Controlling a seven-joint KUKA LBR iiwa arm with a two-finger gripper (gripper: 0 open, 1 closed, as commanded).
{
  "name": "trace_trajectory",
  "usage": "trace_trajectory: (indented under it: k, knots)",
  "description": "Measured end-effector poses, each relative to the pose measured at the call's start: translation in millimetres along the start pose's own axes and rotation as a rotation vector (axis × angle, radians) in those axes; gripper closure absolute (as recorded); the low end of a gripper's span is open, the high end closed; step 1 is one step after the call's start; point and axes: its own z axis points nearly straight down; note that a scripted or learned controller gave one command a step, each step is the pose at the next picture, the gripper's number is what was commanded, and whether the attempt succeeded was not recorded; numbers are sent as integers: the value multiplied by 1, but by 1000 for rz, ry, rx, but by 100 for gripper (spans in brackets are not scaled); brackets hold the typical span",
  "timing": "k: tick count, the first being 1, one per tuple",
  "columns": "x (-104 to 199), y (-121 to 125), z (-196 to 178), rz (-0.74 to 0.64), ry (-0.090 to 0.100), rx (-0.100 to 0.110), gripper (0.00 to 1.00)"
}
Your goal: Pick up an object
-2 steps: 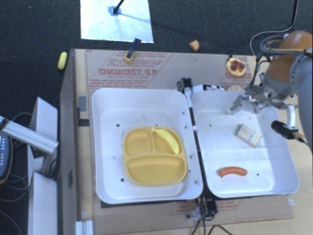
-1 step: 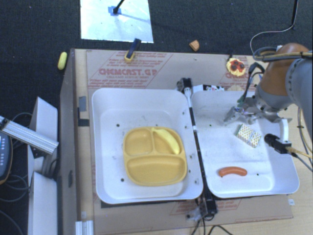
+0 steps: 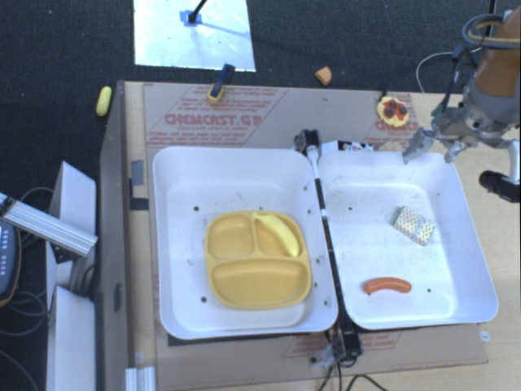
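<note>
— gripper status?
— hangs over the far right corner of the right bin, fingers spread apart, nothing between them.
— objects in that bin?
— patterned block near the right wall, midway along; orange sausage toward the near edge, well apart from the block. neither is touched by the gripper.
— left bin?
— yellow divided tray sits near its middle, a yellow banana-like piece lying in the tray's far right compartment.
— anything on the bench outside the bins?
— small round pizza-like toy by the far edge, just beside the gripper; a small orange piece lies on the dark floor beyond.
</note>
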Motion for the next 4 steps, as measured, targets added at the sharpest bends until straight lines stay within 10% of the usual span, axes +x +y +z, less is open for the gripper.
trace_trajectory:
  k: [1,2,4]
  knots:
    - [-11,-29,112,3,2,5,0]
    - [34,-70,103,1,3,5,0]
    - [-11,-163,111,5,2,6,0]
